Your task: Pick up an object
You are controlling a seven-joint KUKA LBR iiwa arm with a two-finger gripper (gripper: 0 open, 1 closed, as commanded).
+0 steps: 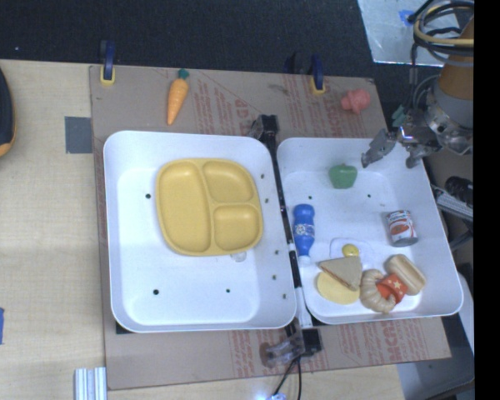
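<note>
Green pepper (343,175): upright, right bin's far part
Blue bottle (303,229): lying, left wall
Can (401,227): tilted, right side

Two white bins (125,223); one yellow plate (208,205), bottle (303,228), can (400,227), green pepper (343,176), sandwich (343,269), hot dog (404,274), carrot (177,97).

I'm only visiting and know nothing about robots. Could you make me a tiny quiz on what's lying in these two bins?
1. True or false: the yellow tray lies in the left bin.
2. Which lies nearest the gripper? A) can B) green pepper C) blue bottle
3. Fill in: the carrot lies ____ the bins, on the board.

Key: 1 true; 2 B; 3 outside.
</note>
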